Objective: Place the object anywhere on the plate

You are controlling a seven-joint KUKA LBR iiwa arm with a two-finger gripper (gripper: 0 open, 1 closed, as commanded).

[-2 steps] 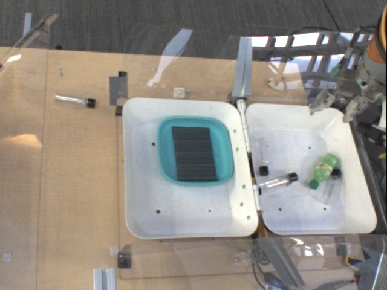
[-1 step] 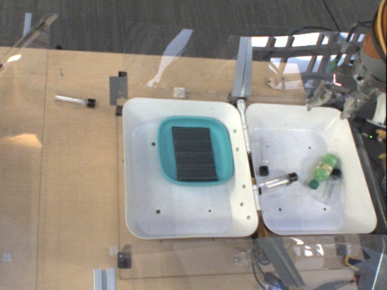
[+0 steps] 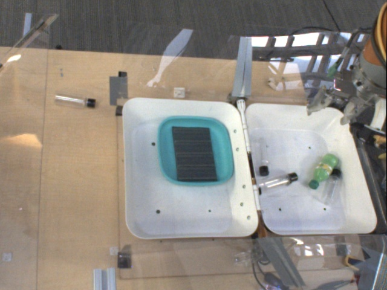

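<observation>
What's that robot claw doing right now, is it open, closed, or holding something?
Gripper: cannot be told. It sits above the right bin's far edge, apart from the green bottle lying in that bin.

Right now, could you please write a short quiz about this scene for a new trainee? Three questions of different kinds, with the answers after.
1. True or false: the teal plate lies in the left bin.
2. Multiple choice: the green bottle is (A) on the plate, (B) in the right bin, (C) on the bench.
3. Fill in: a clear tube with a dark cap lies on the wooden bench, to the ____ of the bins in the camera view.

Key: 1 true; 2 B; 3 left.
</observation>
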